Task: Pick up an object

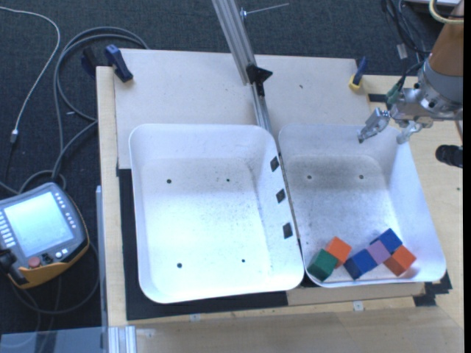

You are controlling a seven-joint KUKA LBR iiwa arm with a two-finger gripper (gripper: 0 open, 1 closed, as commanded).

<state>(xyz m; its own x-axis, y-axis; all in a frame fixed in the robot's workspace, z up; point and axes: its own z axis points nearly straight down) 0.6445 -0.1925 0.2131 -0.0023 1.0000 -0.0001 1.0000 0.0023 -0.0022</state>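
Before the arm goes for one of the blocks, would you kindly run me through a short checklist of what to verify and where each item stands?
1. Gripper free of any object: ok, nothing sits between its spread fingers.
2. Targets present: ok, the green block, orange block, blue block and others lie in the right bin.
3. Gripper above a target: not ok, it hovers at the bin's far edge while the blocks sit at the near end.
4. Blocks separated for a clean grasp: not ok, they cluster tightly together.
5. Clearance from the near wall: cannot tell.
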